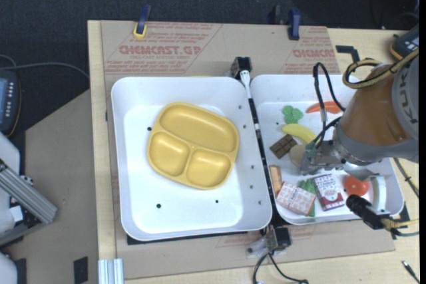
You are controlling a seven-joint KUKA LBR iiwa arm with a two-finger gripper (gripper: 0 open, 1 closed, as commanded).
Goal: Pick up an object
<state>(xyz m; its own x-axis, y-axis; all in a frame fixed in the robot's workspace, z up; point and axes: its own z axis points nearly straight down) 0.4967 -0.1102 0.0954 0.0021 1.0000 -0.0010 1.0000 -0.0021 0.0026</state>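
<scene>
The right bin (266, 91) holds small toy items: a green leafy piece (291, 114), a yellow banana (299, 133), a brown chocolate bar (283, 145), an orange carrot (324, 106), a tan cracker box (295, 199), a red-and-white carton (327, 188) and a red tomato (356, 185). My gripper (310, 161) is down in this bin, just below the banana and right of the chocolate bar. The orange-banded wrist (373, 116) hides the bin's right part.
The left bin (133, 163) carries a yellow three-compartment plate (192, 144). A black divider strip (256, 136) runs between the bins. Clamps (140, 23) sit on the cardboard backing. Cables (323, 86) loop over the right bin's far edge.
</scene>
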